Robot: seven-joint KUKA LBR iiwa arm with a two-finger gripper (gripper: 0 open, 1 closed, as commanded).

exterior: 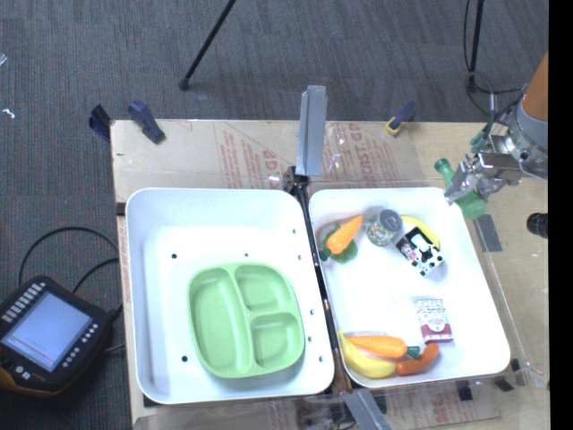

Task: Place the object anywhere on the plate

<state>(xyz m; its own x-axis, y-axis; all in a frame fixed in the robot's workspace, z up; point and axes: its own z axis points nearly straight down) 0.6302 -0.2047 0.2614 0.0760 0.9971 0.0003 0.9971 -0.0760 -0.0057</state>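
A light green divided plate (246,319) lies in the left bin (152,231), toward its front. In the right bin (474,285) lie several toy items. At the back are a carrot (343,235), a small grey can (383,226) and a black-and-white carton (421,250) resting on a yellow piece. At the front are a red-and-white box (434,320), a banana (367,363) and a second carrot (380,345). My gripper (467,186) hangs over the right bin's back right corner, apart from all the items, with nothing seen in it.
A grey upright post (312,133) stands behind the seam between the bins. Blue and yellow clamps (143,120) sit on the bench's back edge. A teach pendant (49,330) lies on the floor at the left.
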